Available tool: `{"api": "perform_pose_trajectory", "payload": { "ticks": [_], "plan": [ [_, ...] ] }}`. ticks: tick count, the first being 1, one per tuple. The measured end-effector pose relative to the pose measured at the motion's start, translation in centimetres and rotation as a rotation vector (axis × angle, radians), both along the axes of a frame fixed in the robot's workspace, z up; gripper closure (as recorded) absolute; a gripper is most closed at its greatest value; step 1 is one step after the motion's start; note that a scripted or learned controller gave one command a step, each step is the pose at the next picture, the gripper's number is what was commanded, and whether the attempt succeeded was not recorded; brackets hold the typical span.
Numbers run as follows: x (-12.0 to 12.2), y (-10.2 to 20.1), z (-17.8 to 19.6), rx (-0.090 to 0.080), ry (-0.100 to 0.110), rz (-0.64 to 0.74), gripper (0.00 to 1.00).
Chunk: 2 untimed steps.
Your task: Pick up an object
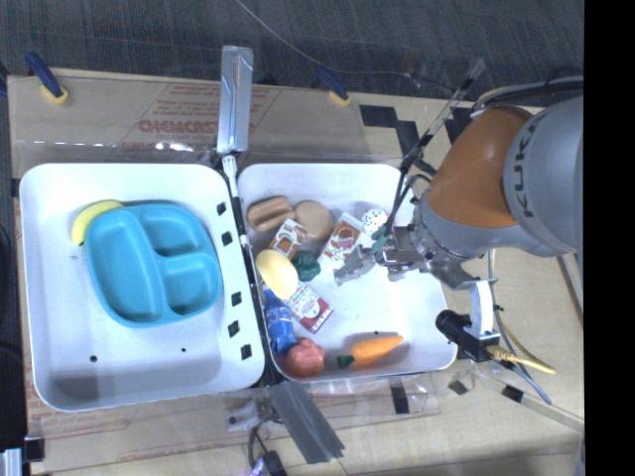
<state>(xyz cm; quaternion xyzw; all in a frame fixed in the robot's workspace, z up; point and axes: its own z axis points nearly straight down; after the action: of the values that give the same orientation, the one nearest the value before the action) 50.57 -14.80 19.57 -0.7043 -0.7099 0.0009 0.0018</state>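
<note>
On the table (pixel 119 102), the left bin (pixel 50 296) holds a blue divided tray (pixel 154 263) with a banana (pixel 91 216) tucked at its upper left corner. The right bin (pixel 422 350) holds a hot-dog bun (pixel 270 212), a tan bread piece (pixel 313 221), small snack packets (pixel 342 238), a lemon (pixel 277 273), a red apple (pixel 306 358) and a carrot (pixel 375 347). The jaws (pixel 357 263) sit low in the right bin, just beside the packets and up from the carrot, and whether they are wide, narrow or gripping anything cannot be told.
</note>
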Motion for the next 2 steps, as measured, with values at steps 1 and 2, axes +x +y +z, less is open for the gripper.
{"api": "perform_pose_trajectory", "payload": {
  "ticks": [1, 2],
  "plan": [
    [3.55, 4.48, -10.44, -0.002, -0.002, -0.055, 0.00],
    [3.49, 4.48, -9.55, -0.001, 0.002, -0.051, 1.00]
  ]
}}
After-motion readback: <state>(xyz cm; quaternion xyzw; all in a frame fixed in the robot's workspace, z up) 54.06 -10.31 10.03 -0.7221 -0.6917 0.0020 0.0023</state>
